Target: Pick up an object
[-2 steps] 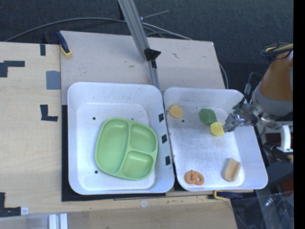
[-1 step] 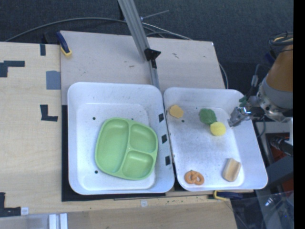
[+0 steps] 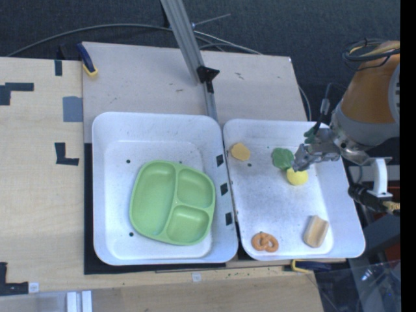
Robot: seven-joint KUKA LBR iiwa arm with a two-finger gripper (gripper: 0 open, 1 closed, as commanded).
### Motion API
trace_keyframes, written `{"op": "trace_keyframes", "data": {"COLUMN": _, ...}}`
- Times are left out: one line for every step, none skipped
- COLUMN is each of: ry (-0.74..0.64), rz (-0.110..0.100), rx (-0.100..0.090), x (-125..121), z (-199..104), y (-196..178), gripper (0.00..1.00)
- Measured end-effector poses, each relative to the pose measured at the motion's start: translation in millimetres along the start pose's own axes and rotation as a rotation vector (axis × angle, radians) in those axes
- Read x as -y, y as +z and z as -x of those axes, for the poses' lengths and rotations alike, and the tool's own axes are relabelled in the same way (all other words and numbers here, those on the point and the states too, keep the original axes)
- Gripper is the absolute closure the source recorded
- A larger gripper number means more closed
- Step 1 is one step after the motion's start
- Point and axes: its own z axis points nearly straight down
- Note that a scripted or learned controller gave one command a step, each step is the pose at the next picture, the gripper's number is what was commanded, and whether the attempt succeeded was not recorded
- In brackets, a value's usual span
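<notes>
I'm reaching in over the right-hand bin (image 3: 338, 194) on the worktop, and my end effector (image 3: 303, 163) is hanging right above the yellow ball (image 3: 297, 177), which is sitting toward that bin's far right side, touching or all but touching the green leafy piece (image 3: 282, 157) just beside it. How wide I'm standing I cannot tell from up here; my own wrist is covering the tips. The ball looks like the one I'm going for, so I'm judging this as the approach-and-close step, nothing lifted yet. To do it well I'm wanting to centre squarely over the ball, not over the seam where it meets the green piece, or I'm risking a pinch on the leaf's edge and the ball squirting out sideways. A round thing is going to roll if I'm touching one side first, so I'm aiming for a straight descent and an even close. The orange lump (image 3: 240, 151) near the bin's far left corner, the pretzel (image 3: 264, 241) and the bread piece (image 3: 315, 231) along the near edge are well apart; the green divided plate (image 3: 172, 203) is lying in the left-hand bin (image 3: 107, 174).
</notes>
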Motion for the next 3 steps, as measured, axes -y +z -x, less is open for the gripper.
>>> {"op": "trace_keyframes", "data": {"ry": -0.002, "rz": -0.002, "rx": -0.001, "x": 1, "z": -63, "y": -6, "gripper": 1.00}}
{"op": "trace_keyframes", "data": {"ry": 0.000, "rz": -0.003, "rx": 0.000, "x": -2, "z": -112, "y": -1, "gripper": 1.00}}
{"op": "trace_keyframes", "data": {"ry": 0.001, "rz": -0.004, "rx": 0.001, "x": 7, "z": -158, "y": 6, "gripper": 1.00}}
